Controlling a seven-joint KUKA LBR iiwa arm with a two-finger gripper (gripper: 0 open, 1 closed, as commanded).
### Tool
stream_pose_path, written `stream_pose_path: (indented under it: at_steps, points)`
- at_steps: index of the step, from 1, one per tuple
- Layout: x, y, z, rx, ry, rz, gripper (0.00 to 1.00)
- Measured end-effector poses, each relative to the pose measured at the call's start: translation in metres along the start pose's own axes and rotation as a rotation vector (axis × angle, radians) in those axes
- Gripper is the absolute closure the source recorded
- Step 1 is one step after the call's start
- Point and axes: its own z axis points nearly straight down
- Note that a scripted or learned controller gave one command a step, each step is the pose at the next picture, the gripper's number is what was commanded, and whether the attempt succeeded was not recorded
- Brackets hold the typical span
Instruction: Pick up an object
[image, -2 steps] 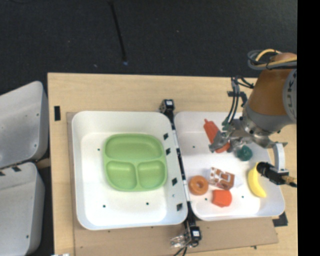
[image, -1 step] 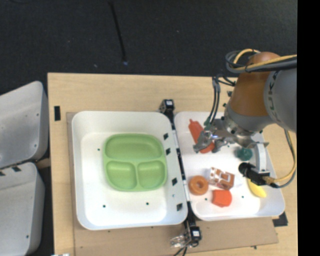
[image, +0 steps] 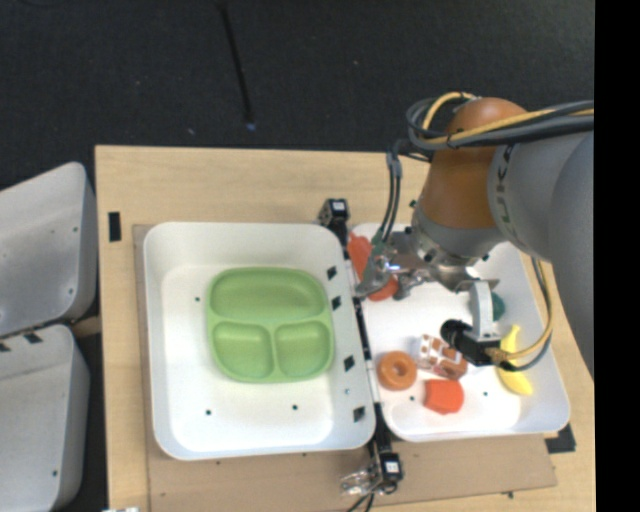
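Two bins side by side on the bench (image: 120, 190), left bin (image: 170, 400) at frame centre-left holding a divided tray (image: 268, 322), right bin (image: 540, 405) at lower right holding a ring (image: 397, 371), a block (image: 444, 396) just right of it, a banana (image: 513, 360) near the right wall, arm (image: 470, 190) above the bin's upper part

Two white bins (image: 170, 420) — one green tray (image: 269, 323)

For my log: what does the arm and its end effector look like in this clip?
The grey, rounded robot arm has a glossy orange band above the wrist. Black and yellow cables loop over the band, and another yellow and black cable trails down its side. The metallic silver end effector sits below the wrist, its details too small to make out.
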Motion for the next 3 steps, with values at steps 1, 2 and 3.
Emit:
stream_pose_path:
  at_steps: [1,2,3]
  points:
    - [0.043,0.018,-0.015,0.000,0.001,-0.001,1.00]
    - [0.097,0.023,-0.012,0.001,0.000,0.000,1.00]
    - [0.094,0.023,-0.012,0.003,0.000,0.003,0.00]
